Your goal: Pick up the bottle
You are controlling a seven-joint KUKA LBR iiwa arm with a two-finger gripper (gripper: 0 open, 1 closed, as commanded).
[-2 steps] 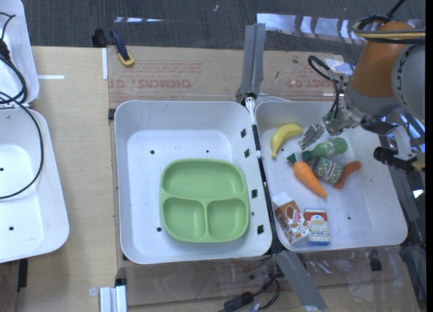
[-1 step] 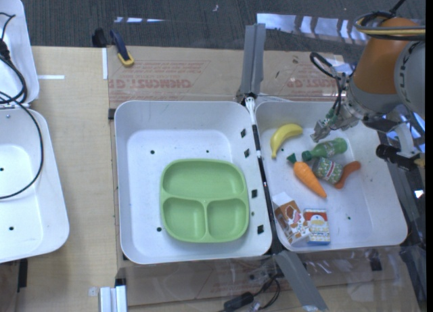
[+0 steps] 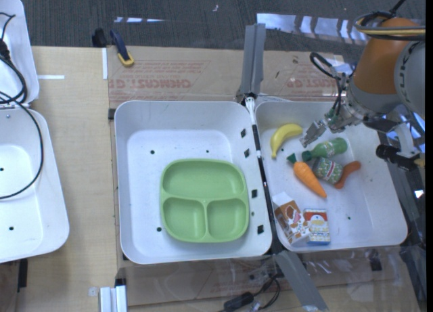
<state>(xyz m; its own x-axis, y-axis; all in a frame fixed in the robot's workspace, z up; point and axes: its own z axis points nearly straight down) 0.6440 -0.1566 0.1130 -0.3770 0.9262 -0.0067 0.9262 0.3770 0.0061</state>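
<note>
Camera view gives me two white bins side by side on the bench [image 3: 74, 67]. I count one thing in the left bin [image 3: 135, 128]: a green divided plate [image 3: 204, 200] with three compartments. The right bin [image 3: 379, 216] carries six things: one banana [image 3: 284, 137] near its far left side, one green bottle [image 3: 327, 148] lying on its side beside it, one carrot [image 3: 310, 178], one small patterned green packet [image 3: 329, 170] touching the carrot, one orange-red piece [image 3: 348, 172] tucked behind that packet, and one small carton [image 3: 302, 224] at the near edge. My gripper [image 3: 315, 132] hangs just above the bottle's cap end, between it and the banana. I see the fingers [image 3: 312, 131] slightly parted, with nothing between them
</note>
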